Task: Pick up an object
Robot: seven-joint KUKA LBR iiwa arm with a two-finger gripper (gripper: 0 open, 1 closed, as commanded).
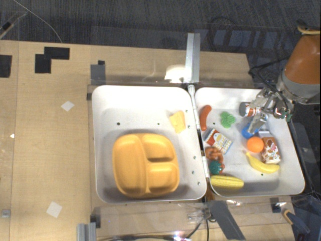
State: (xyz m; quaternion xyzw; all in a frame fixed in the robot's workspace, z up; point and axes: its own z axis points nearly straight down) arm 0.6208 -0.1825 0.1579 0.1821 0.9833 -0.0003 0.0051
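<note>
A yellow divided tray (145, 163) is lying in the left bin (108, 107) on the worktop (45, 149), with a small yellow piece (177, 121) near the bin's right wall. In the right bin (293, 182), a red sausage (204, 116), a green toy (227, 119), a corn cob (226, 182), an orange ball (255, 144) and a banana (262, 164) are lying loosely. The gripper (255, 119) is hovering over a blue object (249, 131) at that bin's upper right; I cannot tell how it is set.

- The bench (45, 154) looks like pale matt wood.
- Both bins (150, 97) look like smooth white plastic.
- The yellow divided tray (145, 163) looks like glossy plastic.
</note>
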